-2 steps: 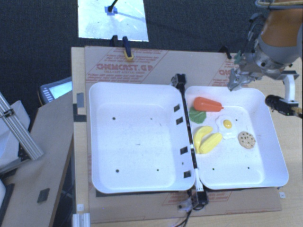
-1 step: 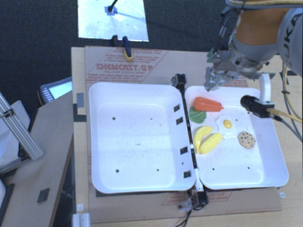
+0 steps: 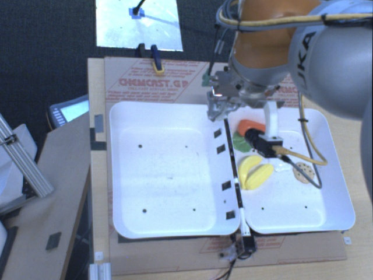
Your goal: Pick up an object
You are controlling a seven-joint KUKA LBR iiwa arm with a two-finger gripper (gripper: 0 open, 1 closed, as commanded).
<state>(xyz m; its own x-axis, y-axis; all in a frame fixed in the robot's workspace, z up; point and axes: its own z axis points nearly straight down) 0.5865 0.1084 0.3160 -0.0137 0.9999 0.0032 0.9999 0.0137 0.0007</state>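
Note:
The right bin [image 3: 303, 214] holds a yellow banana-like object [image 3: 254, 172], a green piece [image 3: 241, 140], an orange piece [image 3: 252, 124] and a round tan cookie-like disc [image 3: 303, 171]. My gripper [image 3: 220, 109] hangs under the big orange and grey wrist, above the far end of the divider between the two bins. It is to the left of the orange and green pieces, and I see nothing held in it. A black fitting with a yellow cable [image 3: 263, 143] partly covers the green piece.
The left bin [image 3: 169, 168] lies beside the right one, joined along a strip with black clips [image 3: 232, 174]. A yellow clamp [image 3: 157, 63] sits on the cardboard behind the bins. A tablet [image 3: 67, 111] and a metal rail [image 3: 23, 159] are at the left.

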